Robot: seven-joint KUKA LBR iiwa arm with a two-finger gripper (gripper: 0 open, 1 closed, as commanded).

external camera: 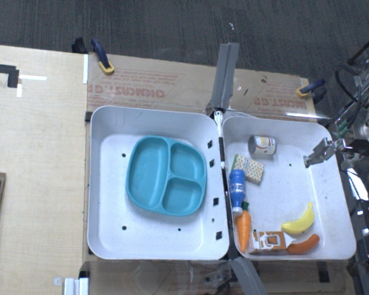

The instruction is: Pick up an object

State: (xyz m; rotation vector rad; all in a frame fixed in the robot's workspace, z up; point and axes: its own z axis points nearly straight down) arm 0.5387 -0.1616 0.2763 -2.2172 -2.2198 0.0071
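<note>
Two white bins sit side by side on the bench. The left bin (102, 188) holds a teal divided plate (167, 175), lying flat near its middle. The right bin (334, 187) holds everything else: a small can (262, 145) on its side near the far wall, a patterned sponge (249, 168) just below it, a blue bottle (236, 191) along the left wall, a carrot (243, 230) just beneath the bottle, a small carton (269, 242) at the near edge, a banana (299, 221) and an orange sausage (303, 244) in the near right corner.

The gripper (315, 156) hangs over the right half of the right bin, near its right wall, with bare bin floor beneath it. It is well apart from the can to its left and from the banana nearer the front. Nothing lies between its tips and it touches no object; whether its fingers are spread or pressed together I cannot tell at this size.

The banana lies on a slant, its long axis running from the lower left up to the right, with the upper tip pointing toward the right wall. The sausage just below it lies nearly across, its right end raised a little. The bottle and carrot both run front to back along the dividing wall
</note>
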